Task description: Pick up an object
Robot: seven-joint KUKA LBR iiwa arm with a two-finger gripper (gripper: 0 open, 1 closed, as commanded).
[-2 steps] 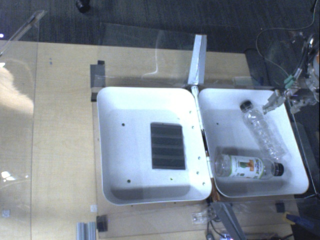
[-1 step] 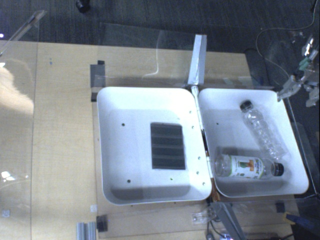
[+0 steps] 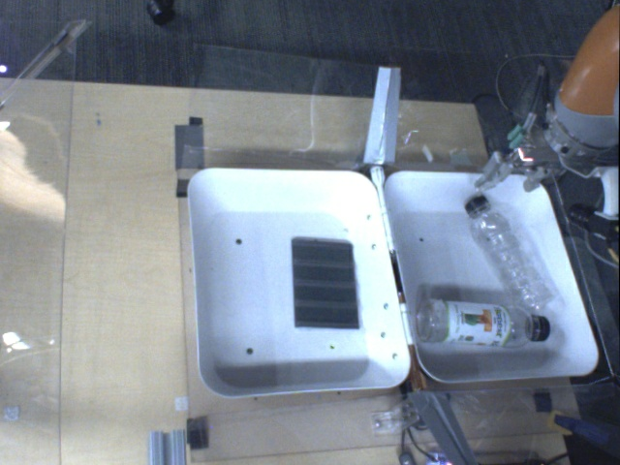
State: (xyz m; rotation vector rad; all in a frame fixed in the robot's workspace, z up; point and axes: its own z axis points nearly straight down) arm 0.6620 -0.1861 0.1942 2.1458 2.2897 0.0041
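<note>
Right bin [image 3: 581,356]: we list 2 bottles, a clear one [image 3: 509,255] slanting under a labelled one [image 3: 480,323] lying flat, both loose for picking; the claw [image 3: 513,163] hovers at the far rim, its grip beyond our telling.

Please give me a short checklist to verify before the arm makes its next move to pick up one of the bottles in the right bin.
1. Targets are present: ok. A clear bottle and a labelled bottle lie in the right bin.
2. Bottles are separate enough to grasp one alone: not ok. Their ends meet near the labelled bottle's dark cap.
3. Gripper is positioned over a target: not ok. It sits at the bin's far rim, beside the clear bottle's cap.
4. Gripper is free of any load: cannot tell, too blurred.
5. Left bin does not block the path: ok. It holds just a dark ribbed block, well away.
</note>
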